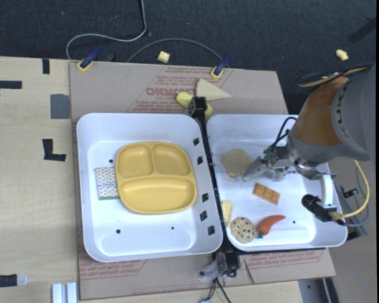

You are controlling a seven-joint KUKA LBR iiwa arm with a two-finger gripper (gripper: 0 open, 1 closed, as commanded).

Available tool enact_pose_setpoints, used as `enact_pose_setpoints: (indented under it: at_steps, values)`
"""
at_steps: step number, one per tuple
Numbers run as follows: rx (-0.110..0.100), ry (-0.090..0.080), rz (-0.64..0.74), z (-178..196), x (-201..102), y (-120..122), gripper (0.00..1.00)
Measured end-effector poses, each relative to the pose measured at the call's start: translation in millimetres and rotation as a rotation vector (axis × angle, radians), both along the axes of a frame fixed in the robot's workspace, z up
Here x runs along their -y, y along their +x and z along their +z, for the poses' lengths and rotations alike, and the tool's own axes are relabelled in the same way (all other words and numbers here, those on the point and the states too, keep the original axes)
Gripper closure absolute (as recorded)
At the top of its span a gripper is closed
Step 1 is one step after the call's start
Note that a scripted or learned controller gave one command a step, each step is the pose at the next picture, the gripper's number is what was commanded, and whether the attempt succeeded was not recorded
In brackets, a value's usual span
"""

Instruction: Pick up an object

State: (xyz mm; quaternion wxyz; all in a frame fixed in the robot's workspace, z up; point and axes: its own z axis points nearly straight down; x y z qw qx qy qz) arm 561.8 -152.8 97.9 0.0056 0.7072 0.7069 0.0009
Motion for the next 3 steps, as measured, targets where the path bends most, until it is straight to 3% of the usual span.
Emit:
enact_pose_setpoints:
  at_steps: [1, 2, 3]
  values:
    - [0.002, 0.001, 0.001, -10.6, -15.4, -44.1, 0.0]
    - [0.002, 0.0, 0.0, 0.0, -13.7, -42.9, 1.0]
    - [-0.002, 0.008, 0.01, 91.7, -88.4, -22.8, 1.0]
